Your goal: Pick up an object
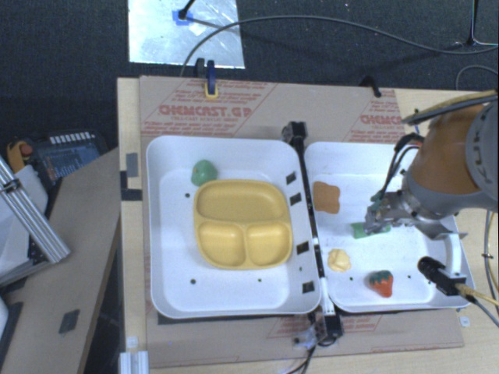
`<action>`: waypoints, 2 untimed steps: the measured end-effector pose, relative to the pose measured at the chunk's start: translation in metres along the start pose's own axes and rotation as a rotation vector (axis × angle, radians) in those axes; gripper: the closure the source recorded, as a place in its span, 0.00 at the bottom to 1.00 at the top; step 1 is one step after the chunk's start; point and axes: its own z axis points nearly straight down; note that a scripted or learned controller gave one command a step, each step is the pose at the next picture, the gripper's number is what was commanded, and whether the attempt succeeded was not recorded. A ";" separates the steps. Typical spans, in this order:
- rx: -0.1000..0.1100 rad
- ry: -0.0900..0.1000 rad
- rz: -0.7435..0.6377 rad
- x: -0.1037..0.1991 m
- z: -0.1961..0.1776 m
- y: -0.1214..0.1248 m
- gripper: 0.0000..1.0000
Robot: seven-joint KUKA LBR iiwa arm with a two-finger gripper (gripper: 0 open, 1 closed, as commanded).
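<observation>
In the right bin, gripper at a green piece

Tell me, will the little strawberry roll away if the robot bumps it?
Probably a little. The strawberry looks rounded and tapered, so it might wobble or roll in a curve rather than straight. It seems small and toy-like, so likely light and easy to knock. It lies near the right bin's front wall, which would probably stop it.

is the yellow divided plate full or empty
Empty: the yellow plate in the left bin shows three bare compartments; the green toy lies outside it.
</observation>
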 end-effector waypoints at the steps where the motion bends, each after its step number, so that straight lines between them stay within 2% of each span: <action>1: -0.004 -0.001 -0.001 -0.004 -0.063 0.005 1.00; 2: 0.002 0.000 -0.001 -0.004 -0.064 0.006 1.00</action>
